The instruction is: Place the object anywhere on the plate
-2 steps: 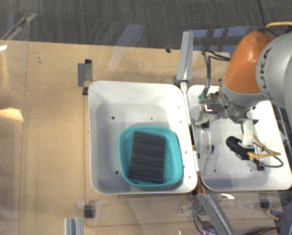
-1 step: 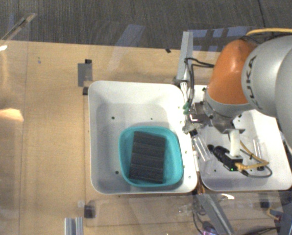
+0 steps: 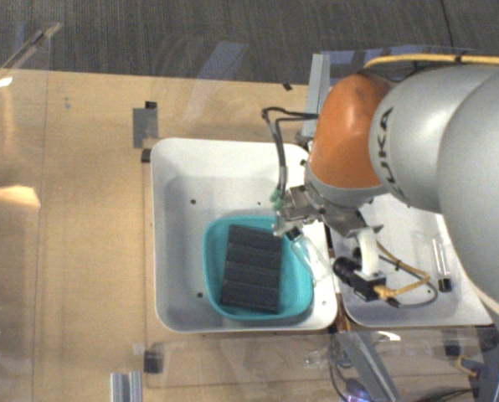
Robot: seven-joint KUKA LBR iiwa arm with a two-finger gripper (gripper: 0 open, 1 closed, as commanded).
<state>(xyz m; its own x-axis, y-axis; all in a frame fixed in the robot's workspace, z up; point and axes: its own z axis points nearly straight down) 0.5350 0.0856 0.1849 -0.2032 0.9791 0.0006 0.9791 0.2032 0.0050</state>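
**Dark block lay on the teal plate as the arm hung over the bin divide**

In the camera view, the dark grey, ribbed rectangular block (image 3: pixel 252 269) lay flat on the squarish teal plastic plate (image 3: pixel 214 249), well inside its raised rim and slightly askew to it. The plate sat in the near right part of the shallow white left bin (image 3: pixel 178 224), close to the front wall. The block's top was crossed by shallow grooves, matte and probably foam or rubber; the plate looked smooth and glossy, with rounded corners.

The grey arm with its orange band (image 3: pixel 350 136) reached in from the right, its wrist above the wall shared with the white right bin (image 3: pixel 417 304). The two-finger gripper (image 3: pixel 288 224) hung at the plate's far right corner, just beside the block's upper end. Whether it was wide or narrow could not be told, since the wrist and its cables covered it.

Judged from this layout, the placing looked done. The next move called for a straight lift clear of the plate, without dragging the block off.
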